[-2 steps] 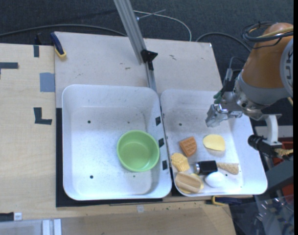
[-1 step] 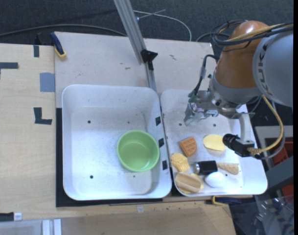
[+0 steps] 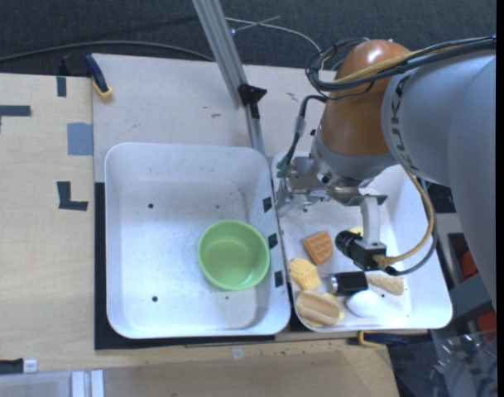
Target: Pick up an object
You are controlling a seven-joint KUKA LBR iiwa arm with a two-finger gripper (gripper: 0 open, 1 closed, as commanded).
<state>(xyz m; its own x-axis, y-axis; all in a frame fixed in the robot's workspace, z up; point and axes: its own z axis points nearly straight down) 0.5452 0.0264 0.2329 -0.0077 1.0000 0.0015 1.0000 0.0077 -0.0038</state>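
Note:
My gripper (image 3: 295, 190) hangs over the far left part of the right bin (image 3: 425, 304), close to the wall it shares with the left bin. Nothing shows in its grasp. Below it in the right bin lie an orange waffle-like square (image 3: 318, 246), a yellow lumpy piece (image 3: 304, 273), a tan bread roll (image 3: 319, 308), a white egg-shaped thing (image 3: 364, 303), a small black object (image 3: 348, 283) and a pale peanut-shaped piece (image 3: 386, 283). A green bowl (image 3: 232, 255) sits upright in the left bin (image 3: 144, 222), near its right wall.
A slanted metal pole (image 3: 227, 48) crosses the bench behind the bins. The arm's bulky grey and orange wrist (image 3: 367, 106) covers the far part of the right bin. A blue and yellow tool (image 3: 98, 77) lies at the bench's back left.

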